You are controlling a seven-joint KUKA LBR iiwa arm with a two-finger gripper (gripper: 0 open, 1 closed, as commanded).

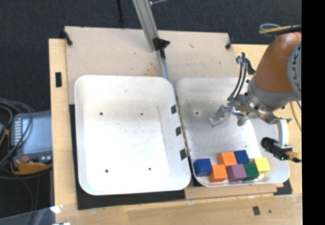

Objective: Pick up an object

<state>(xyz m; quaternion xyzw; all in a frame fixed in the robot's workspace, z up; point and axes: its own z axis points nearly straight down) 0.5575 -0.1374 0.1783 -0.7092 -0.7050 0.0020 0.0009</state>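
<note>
Several coloured blocks lie packed along the front edge of the right bin (203, 97): a blue block (202, 166), an orange block (228, 158), a second blue one (241, 156), a yellow block (262, 164), another orange (219, 172), a purple block (236, 172) and a green block (251, 170). My gripper (229, 117) hangs over the middle of the right bin, behind the blocks and apart from them. Its two fingers stand spread, open, with nothing between them.
The left bin (127, 132) lies beside the right one, with clips along the shared wall. An aluminium post (144, 10) slants up from the back of the bench. A black sensor (274, 148) on my wrist hangs near the right bin's right rim.
</note>
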